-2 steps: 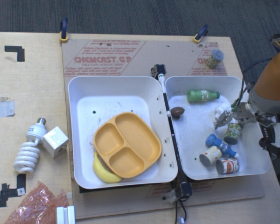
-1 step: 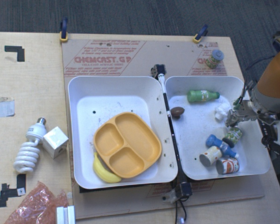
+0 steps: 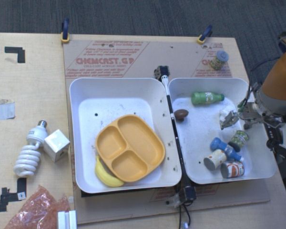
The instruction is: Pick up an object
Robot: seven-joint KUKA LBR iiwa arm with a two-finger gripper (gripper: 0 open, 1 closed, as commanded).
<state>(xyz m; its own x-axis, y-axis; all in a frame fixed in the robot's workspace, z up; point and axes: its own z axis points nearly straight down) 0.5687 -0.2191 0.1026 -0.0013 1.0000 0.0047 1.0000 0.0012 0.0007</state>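
While its metal fingers' spacing is unreadable, the gripper [image 3: 230,119] hovers beside a crumpled white wad [image 3: 226,112].

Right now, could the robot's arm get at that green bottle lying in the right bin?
Probably yes. The green bottle lies by itself near the right bin's far wall, nothing on or against it, and the end effector hangs just beside it.

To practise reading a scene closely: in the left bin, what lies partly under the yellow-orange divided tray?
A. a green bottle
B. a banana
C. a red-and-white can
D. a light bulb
B: a banana sticks out from beneath the near-left edge of the divided tray in the left bin.
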